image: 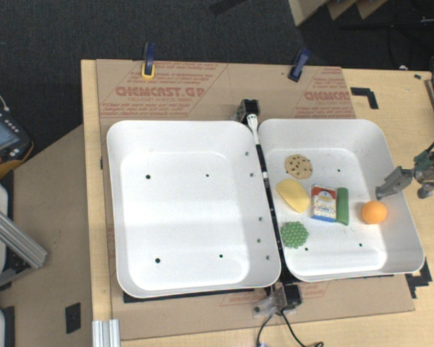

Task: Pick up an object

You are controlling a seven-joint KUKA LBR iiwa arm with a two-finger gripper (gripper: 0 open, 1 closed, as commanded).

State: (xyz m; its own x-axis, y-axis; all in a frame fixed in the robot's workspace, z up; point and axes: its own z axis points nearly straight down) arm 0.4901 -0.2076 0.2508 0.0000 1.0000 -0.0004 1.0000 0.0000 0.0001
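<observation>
The right bin (pixel 362 139) holds several objects. A brown cookie (pixel 298 166) lies toward the back. In front of it are a yellow block (pixel 293 194), a red and white packet (pixel 323 203) with a green bar (pixel 342 205) alongside, and a green bumpy ball (pixel 294 234). An orange ball (pixel 374 212) lies near the bin's right side. My gripper (pixel 409 185) reaches in at the right rim, above and to the right of the orange ball. Its fingers are spread with nothing between them.
The left bin (pixel 130 194) sits beside the right one, joined by a black hinge strip (pixel 262 179). Both rest on a cardboard sheet (pixel 202 85) held by clamps (pixel 148 62) at the back. Cables run off the front edge.
</observation>
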